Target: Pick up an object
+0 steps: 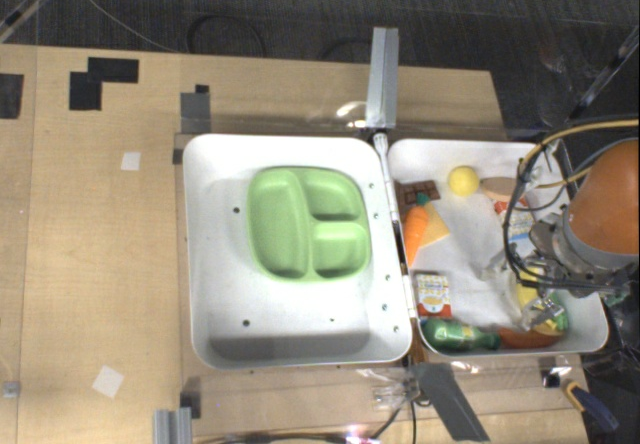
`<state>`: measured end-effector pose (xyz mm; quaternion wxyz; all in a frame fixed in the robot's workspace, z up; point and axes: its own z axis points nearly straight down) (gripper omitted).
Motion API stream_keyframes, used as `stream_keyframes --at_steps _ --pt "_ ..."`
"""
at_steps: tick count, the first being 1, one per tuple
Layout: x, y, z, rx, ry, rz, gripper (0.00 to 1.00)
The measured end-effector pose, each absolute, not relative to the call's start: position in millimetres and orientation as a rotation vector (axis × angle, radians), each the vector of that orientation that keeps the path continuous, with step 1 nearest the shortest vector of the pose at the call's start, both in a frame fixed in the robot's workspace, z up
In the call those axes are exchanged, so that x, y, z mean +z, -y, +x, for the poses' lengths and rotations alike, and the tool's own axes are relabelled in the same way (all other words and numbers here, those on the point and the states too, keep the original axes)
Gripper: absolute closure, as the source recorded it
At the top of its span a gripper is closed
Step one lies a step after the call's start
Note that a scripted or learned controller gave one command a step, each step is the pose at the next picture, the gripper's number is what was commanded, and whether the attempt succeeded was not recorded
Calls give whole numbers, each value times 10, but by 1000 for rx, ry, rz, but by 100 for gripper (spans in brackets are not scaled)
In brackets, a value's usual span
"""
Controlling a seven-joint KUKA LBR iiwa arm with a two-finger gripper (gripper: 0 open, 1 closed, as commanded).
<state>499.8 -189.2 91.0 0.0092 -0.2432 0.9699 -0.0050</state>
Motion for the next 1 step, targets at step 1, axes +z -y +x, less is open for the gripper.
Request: stream_keyframes --at_steps 1 --pt "918 915 5142 -9 -3026 -755 0"
